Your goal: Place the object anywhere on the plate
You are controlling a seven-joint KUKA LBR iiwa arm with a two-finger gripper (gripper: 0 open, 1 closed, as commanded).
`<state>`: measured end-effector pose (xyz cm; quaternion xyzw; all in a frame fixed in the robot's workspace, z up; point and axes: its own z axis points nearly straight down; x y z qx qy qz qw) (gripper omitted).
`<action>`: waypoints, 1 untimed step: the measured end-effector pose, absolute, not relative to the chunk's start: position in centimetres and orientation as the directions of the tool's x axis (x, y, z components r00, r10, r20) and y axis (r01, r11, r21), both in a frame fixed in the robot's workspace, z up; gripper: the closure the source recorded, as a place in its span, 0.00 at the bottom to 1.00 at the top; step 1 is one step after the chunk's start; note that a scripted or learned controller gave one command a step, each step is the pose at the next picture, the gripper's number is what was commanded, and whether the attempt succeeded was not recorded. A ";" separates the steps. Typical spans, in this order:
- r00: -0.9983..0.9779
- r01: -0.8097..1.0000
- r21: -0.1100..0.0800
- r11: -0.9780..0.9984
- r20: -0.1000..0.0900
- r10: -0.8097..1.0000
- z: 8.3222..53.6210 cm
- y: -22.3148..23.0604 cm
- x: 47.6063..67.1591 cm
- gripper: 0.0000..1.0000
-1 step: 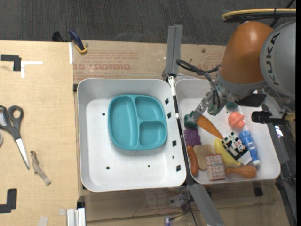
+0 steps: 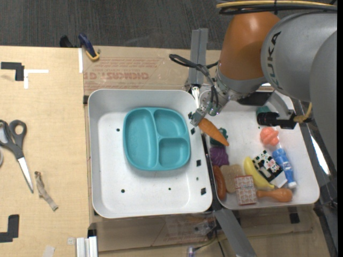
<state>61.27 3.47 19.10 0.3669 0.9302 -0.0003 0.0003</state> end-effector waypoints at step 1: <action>-0.731 0.683 -0.001 0.731 -0.001 0.683 19.1 3.4 61.3 0.00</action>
